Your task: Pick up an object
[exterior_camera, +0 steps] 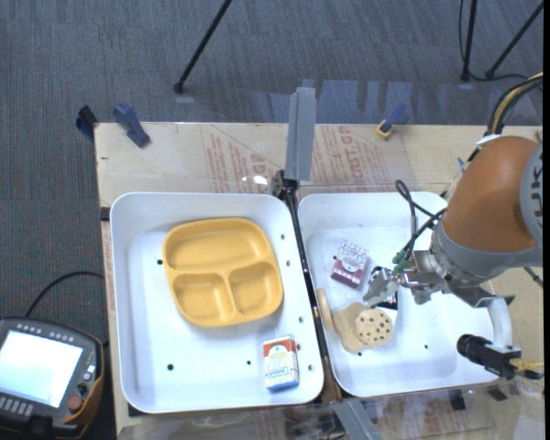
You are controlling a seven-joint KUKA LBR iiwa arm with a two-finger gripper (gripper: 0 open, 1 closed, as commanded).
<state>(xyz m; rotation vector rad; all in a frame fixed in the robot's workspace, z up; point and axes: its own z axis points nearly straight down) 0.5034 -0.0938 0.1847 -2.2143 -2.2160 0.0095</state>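
Where end effector (382, 289) hovers, round tan cookie (373, 326), dark-speckled, apparently untouched

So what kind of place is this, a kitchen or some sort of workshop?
Most likely a robotics lab, not a kitchen. A robot arm reaches over two white bins of toy-like items on a bench, tripod legs stand on grey carpet, and a handheld control screen lies beside the bench.

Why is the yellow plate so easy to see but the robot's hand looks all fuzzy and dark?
In the camera view, even light falls on the yellow plate against the white left bin, so its edges look sharp. The gripper is small, dark and cluttered with cables, in shadow under the arm, over the right bin, so it blurs together.
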